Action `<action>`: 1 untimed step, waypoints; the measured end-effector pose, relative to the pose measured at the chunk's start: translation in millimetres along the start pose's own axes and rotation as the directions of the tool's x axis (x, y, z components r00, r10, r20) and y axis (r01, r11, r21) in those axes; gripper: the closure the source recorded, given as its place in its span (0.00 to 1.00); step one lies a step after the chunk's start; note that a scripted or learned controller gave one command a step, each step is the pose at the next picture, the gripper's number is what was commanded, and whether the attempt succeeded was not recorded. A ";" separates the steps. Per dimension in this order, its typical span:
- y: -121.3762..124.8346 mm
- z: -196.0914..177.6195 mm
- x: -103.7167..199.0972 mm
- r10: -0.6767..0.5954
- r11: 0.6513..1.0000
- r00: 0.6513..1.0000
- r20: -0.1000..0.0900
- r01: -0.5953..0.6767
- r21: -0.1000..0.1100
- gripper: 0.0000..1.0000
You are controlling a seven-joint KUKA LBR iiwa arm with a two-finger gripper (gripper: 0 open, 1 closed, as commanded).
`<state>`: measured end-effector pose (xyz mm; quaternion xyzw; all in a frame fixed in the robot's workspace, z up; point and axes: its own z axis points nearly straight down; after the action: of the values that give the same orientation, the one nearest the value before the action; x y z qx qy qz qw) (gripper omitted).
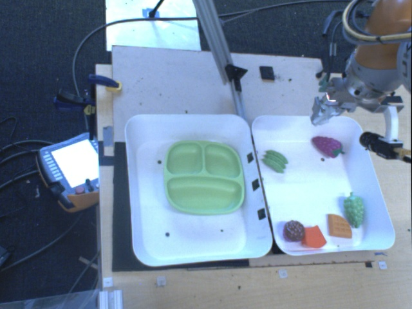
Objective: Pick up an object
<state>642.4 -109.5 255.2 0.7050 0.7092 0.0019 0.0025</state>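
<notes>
Purple grapes (pixel 327 146), one toy bunch, are lying near the far edge of the right bin (pixel 302 192), just below and beside the gripper (pixel 321 114). Six toy foods in all are sitting in that shallow white bin: the purple bunch at the back, one green pea pod (pixel 275 160) toward the bin's left side, one green grape bunch (pixel 353 209) near the right wall, and along the near edge one dark brown round piece (pixel 294 230), one orange-red wedge (pixel 315 237) touching it, and one orange slice (pixel 338 226) just beside the wedge.

One green divided plate (pixel 205 176), with three compartments, is resting in the middle of the left bin (pixel 145 192); nothing is lying in its compartments. Both bins are standing side by side on the bench, their inner rims touching.

At the upper right, the grey arm with its orange band (pixel 386 18) is reaching in, the gripper hanging over the far rim of the right bin, close to the purple grapes but not visibly touching them. Nothing is showing between its fingers, and whether they are spread or closed cannot be told from this angle.

Beyond the bins, one handheld controller with a lit screen (pixel 69 169) is lying off the bench at the left.
</notes>
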 end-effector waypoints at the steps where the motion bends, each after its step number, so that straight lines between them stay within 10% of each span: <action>1: -23.8 -5.4 46.5 -0.003 1.000 1.000 -0.003 0.003 0.005 1.00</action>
<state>618.4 -63.1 260.4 0.7038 0.7104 0.0010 -0.0002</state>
